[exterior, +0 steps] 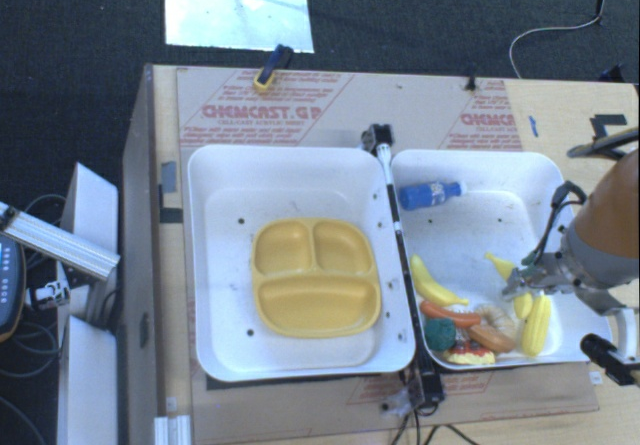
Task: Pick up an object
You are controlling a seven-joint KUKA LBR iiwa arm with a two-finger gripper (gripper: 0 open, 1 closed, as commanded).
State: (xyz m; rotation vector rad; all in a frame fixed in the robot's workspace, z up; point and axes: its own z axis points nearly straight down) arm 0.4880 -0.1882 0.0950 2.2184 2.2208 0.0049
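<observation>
The right bin [480,178] holds toy food along its near side: a yellow banana [432,282], an orange carrot [450,313], a green piece [438,334], a brown hot dog [489,337] and a yellow corn cob [537,324]. A small yellow piece [500,264] lies a little farther back. A blue bottle [430,195] lies on its side in the far left corner. My gripper [519,285] hangs low over the near right part of this bin, just above the corn cob and beside the small yellow piece.
A yellow divided plate [315,275] lies in the left bin [230,183]. The wall between the bins [395,233] carries a black strip. My arm [610,233] covers the right bin's right edge. A yellow and blue tool [270,68] lies on the bench behind the bins.
</observation>
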